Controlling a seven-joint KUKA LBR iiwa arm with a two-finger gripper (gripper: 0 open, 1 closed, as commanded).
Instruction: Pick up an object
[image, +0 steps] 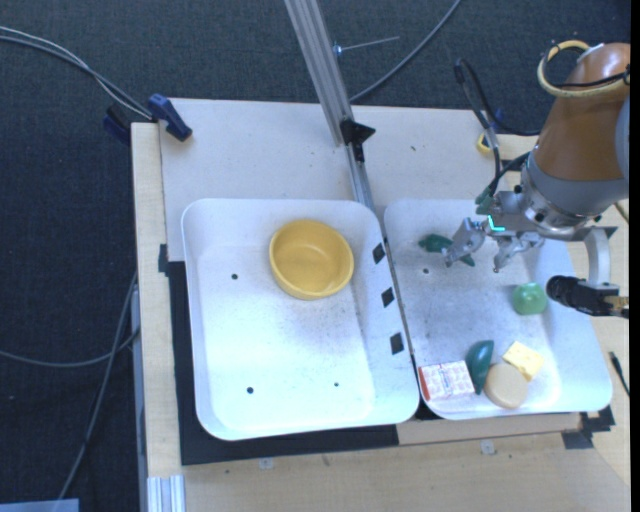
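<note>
Over the right bin, the claw hangs spread and grasping nothing; no object is lifted yet.

Its two fingers stand apart above the bin floor, just beside a small dark green object. A light green ball, a teal piece, a yellow block, a tan round and a red-and-white packet lie nearer the front; the yellow bowl sits in the left bin. Closing and lifting remain, I judge.
</note>
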